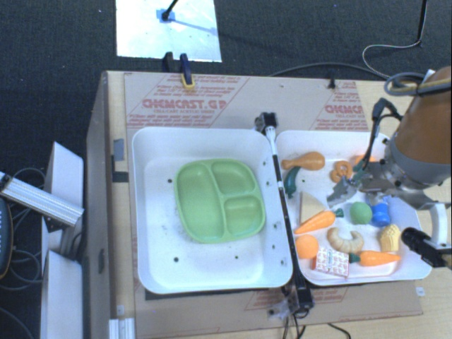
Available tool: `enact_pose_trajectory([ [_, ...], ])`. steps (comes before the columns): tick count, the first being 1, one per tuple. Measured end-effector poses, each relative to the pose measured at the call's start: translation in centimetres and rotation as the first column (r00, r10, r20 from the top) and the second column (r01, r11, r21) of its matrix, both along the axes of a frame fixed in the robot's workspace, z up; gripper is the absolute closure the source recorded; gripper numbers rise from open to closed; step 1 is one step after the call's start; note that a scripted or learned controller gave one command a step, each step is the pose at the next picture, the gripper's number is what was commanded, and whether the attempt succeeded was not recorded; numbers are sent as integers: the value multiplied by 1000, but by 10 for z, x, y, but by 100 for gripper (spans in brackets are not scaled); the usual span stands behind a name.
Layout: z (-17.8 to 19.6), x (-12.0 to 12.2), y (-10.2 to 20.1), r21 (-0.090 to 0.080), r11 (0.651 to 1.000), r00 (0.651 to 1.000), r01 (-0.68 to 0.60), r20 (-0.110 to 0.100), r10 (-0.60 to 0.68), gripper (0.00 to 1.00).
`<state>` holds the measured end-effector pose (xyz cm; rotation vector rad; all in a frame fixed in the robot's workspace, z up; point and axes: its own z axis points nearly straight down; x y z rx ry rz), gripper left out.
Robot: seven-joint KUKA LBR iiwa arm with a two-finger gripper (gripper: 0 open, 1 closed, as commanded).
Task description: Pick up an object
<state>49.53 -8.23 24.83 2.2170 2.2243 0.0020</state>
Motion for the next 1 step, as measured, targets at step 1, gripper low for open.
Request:
enact_pose_trajectory([
  [1,-101,43,-16,0,1000,1000,2,-3,-2,0],
])
